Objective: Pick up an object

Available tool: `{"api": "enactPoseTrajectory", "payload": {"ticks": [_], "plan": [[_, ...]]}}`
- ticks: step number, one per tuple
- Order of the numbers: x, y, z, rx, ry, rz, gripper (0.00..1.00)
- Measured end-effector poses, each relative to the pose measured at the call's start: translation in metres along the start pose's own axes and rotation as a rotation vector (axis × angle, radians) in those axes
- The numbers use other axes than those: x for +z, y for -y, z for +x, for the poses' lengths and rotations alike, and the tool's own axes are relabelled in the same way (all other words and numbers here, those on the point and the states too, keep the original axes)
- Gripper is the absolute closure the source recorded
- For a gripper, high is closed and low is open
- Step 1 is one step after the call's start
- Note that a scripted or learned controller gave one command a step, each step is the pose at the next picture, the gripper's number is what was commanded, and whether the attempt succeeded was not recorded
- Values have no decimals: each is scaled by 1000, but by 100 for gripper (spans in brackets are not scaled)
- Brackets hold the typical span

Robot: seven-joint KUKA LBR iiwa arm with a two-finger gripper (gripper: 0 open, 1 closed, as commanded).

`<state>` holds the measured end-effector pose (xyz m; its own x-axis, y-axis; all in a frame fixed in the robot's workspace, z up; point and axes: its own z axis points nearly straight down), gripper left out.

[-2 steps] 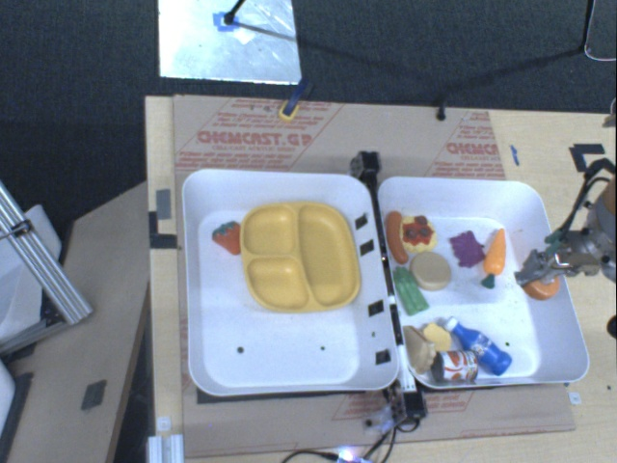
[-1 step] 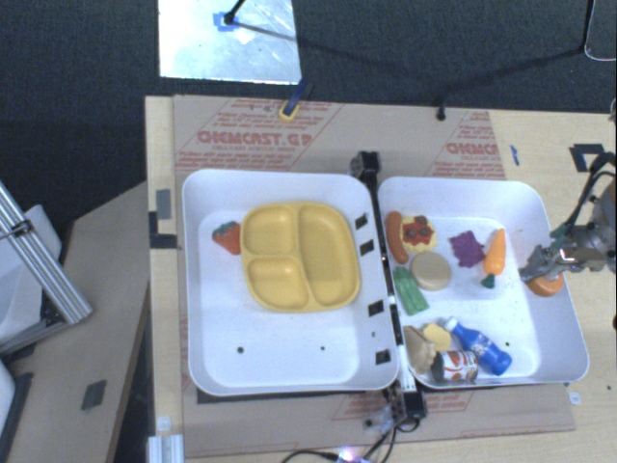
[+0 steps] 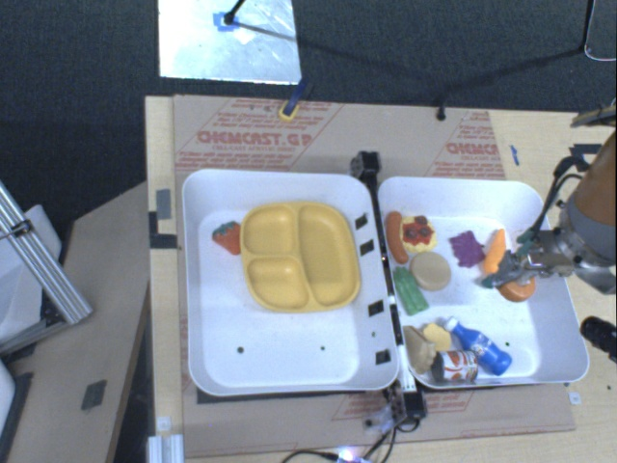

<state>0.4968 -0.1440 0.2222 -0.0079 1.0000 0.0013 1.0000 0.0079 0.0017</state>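
From where I stand, the grey arm comes in from the right and its two-finger gripper (image 3: 508, 270) hangs low over the right-hand shallow white bin (image 3: 553, 328), at the bin's far right side. Just under it sit a long orange plastic carrot (image 3: 495, 250) and a small round orange toy fruit (image 3: 519, 291). The fingertips seem to be down among these two, but I cannot tell whether they are spread or closed, nor whether anything is caught between them.

The carrot looks the likeliest target. I'd judge it light, hollow, stiff plastic with a smooth skin, so it could squirt out sideways if pinched near its tapered end. Across the thicker middle looks the safer hold.

The crumpled purple toy piece (image 3: 467, 248) lies just beside the carrot on its left and could be nudged. The yellow three-compartment plastic tray (image 3: 295, 257) rests in the left-hand white bin (image 3: 207, 355), well apart.
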Motion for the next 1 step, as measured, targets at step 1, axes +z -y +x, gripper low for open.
{"api": "enactPoseTrajectory", "payload": {"ticks": [1], "plan": [[0, -2, 64, -3, -1, -1, 100]]}}
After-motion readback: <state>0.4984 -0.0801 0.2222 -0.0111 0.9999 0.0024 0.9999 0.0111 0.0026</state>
